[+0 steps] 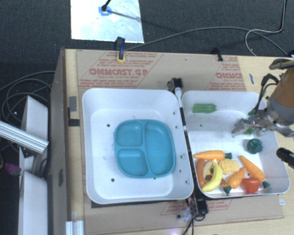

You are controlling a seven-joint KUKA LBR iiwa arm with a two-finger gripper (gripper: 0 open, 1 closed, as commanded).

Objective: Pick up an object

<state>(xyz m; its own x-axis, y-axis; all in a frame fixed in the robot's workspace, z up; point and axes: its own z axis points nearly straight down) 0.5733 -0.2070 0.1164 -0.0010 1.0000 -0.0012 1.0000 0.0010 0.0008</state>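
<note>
Right bin (284, 182), near end: a cluster of toy food, namely a banana (213, 177), corn (229, 166), three carrots (210, 155) and a red pepper (251, 185). Just beyond lies a dark green round object (255, 145), alone on the bin floor. Gripper (245, 127) hangs just left and farther back, over the bin; nothing visible between its fingers; opening cannot be told. A green pickle (204, 108) lies at the far wall. Left bin (95, 106) holds a blue divided plate (144, 148).

Printed in red on the brown board (137, 67) beneath the bins, well left of and beyond the gripper (238, 128): "CHEMCAST GP". A second red print nearer it, top right, too partial to read.
</note>
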